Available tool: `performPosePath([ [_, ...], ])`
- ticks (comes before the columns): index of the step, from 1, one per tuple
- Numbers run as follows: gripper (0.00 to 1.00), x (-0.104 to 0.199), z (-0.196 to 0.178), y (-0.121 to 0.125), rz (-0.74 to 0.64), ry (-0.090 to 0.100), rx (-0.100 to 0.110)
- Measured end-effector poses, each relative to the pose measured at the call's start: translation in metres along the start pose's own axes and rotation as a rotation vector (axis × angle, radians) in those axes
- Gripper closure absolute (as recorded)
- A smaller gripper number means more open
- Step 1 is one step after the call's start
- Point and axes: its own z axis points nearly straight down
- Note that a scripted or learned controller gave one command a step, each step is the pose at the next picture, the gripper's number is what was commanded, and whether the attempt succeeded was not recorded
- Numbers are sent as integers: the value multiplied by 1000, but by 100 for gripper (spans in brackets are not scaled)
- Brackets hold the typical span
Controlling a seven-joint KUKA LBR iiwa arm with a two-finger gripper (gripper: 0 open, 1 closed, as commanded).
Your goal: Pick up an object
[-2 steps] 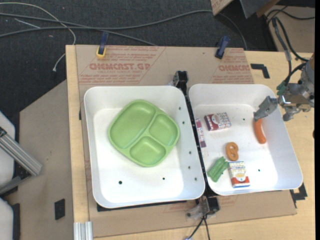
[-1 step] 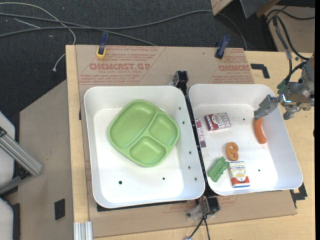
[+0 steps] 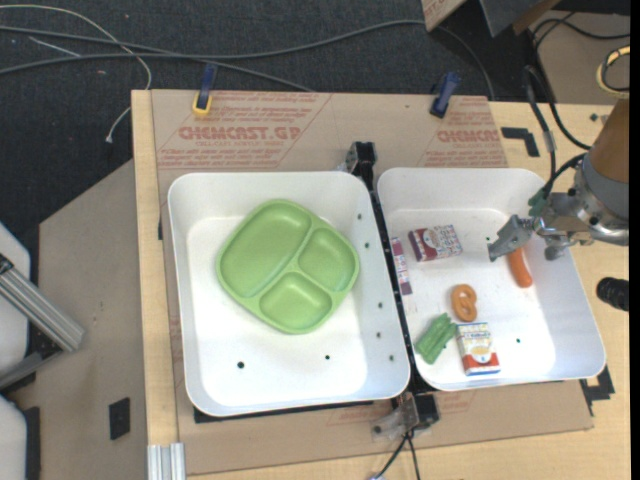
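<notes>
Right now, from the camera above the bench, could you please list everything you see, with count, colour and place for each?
Shallow white plastic bins: two, white, side by side on the bench.
Green three-compartment plastic tray: one, light green, middle of the left bin.
Small maroon and white carton: one, upper left of the right bin.
Orange carrot-shaped toy: one, orange, right side of the right bin, just under the gripper.
Small orange-brown ring-shaped toy: one, centre of the right bin.
Green pod-shaped toy: one, green, lower left of the right bin.
Small red, white and blue box: one, beside the green pod.
Blue clamps: two, on the board's far edge.
Gripper: one, grey, over the right bin's right side.
</notes>
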Motion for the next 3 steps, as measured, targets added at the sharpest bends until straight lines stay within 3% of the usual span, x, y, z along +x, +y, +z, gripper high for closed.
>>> performPosePath([
  [2, 0, -5, 105, -1, 1, 2, 5],
  [3, 100, -5, 90, 1, 1, 0, -3],
])
